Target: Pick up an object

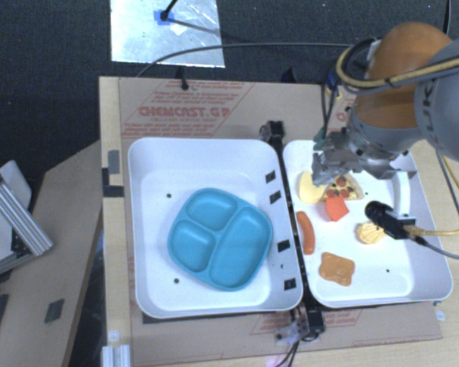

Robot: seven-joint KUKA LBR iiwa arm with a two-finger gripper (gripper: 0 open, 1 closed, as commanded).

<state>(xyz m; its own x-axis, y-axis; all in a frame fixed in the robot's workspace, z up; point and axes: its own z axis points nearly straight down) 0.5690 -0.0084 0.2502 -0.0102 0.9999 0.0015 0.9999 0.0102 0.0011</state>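
My gripper (331,176) hangs low over the back left part of the right bin (428,277). Just beneath it lie a pale yellow piece (309,190) and a pizza-like slice (347,186). A red block (336,208) sits right in front of the gripper. An orange-red sausage (306,232) lies along the bin's left wall. A brown toast-like piece (336,268) rests near the front, and a yellow ridged piece (369,234) lies to the right of the red block.
The left bin (149,205) holds a blue divided plate (219,238). A black clip strip (279,197) runs along the wall between the two bins. The grey arm with its orange band (402,60) fills the space above the right bin's back.
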